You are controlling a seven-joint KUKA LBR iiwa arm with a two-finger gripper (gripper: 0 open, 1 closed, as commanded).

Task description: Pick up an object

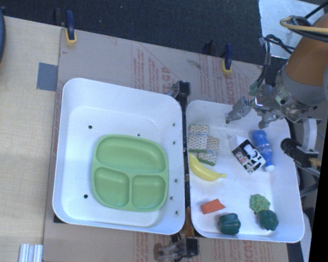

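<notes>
Jaws (252,111) spread wide, holding nothing, up near the far edge of the right bin (285,235). Blue bottle (262,146) just below, lying beside the black-and-white box (248,155). Best to drop straight down, then pinch across the bottle's thin sides.

Wooden bench (9,154) — cardboard sheet (131,62) on top; two white bins (75,94) side by side.

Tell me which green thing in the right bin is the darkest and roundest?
The dark green pepper by the bin's front edge, right of the orange piece. The other two greens, the pale broccoli and darker broccoli, are bumpy, not smooth.
</notes>
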